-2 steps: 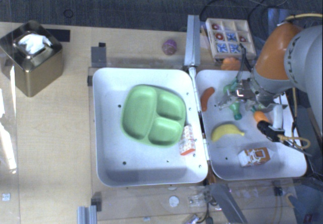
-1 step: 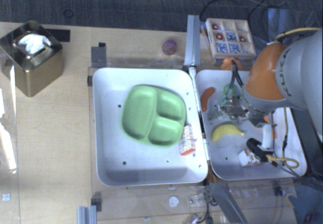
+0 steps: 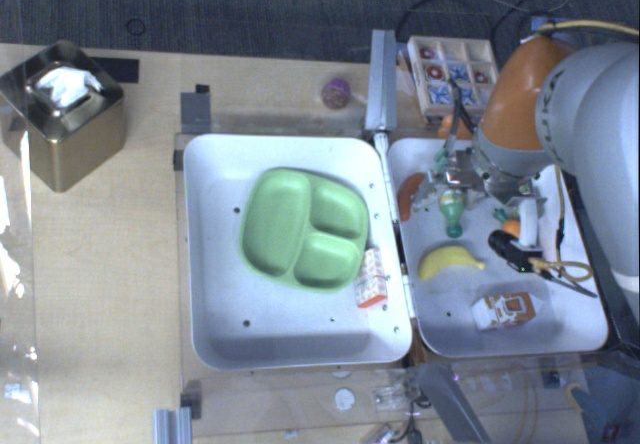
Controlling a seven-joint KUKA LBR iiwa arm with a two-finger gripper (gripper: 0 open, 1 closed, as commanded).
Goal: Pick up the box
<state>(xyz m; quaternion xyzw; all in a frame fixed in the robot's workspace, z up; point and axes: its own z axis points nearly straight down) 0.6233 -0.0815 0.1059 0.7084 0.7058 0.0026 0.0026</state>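
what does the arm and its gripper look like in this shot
The arm is a bulky, rounded grey casing with a glossy orange band above the wrist. Below the band sits the gripper, a small cluster of dark and metallic parts. Thin dark cables run beside the wrist.

On my bench I count: two shallow white bins, one on the left (image 3: 200, 262) and one on the right (image 3: 580, 332). One green three-compartment plastic plate (image 3: 300, 222). Two small cartons: one white-and-red (image 3: 372, 279), one brown-and-white (image 3: 505, 309). One yellow banana (image 3: 450, 261). One green bottle (image 3: 453, 213). One brass-coloured square tissue holder (image 3: 65, 122). One purple ball (image 3: 336, 92).
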